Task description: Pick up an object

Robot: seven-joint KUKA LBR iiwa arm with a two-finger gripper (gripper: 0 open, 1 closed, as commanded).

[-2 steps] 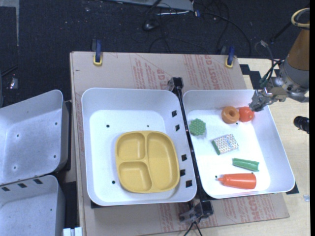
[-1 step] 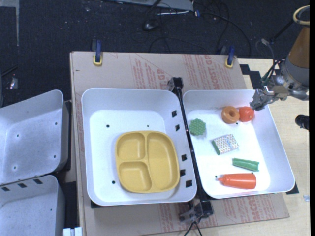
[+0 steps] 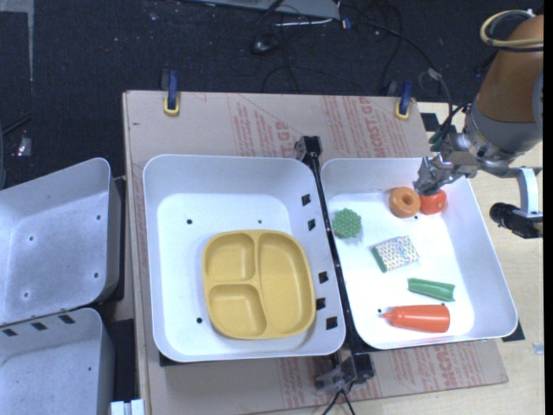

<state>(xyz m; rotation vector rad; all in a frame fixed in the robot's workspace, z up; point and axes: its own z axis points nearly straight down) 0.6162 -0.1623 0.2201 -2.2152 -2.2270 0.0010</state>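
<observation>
My fingers [image 3: 429,182] at right bin [image 3: 484,258] 1 o'clock, above red object [image 3: 434,201] beside orange ring [image 3: 403,201]; open/closed unclear.

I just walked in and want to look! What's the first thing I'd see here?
Probably the big yellow tray with three sections, lying in the left bin. Next, the bright toys in the right bin: an orange ring beside a red piece near the far side, and an orange bottle near the front. The robot's tool hangs just above the ring and red piece.
</observation>
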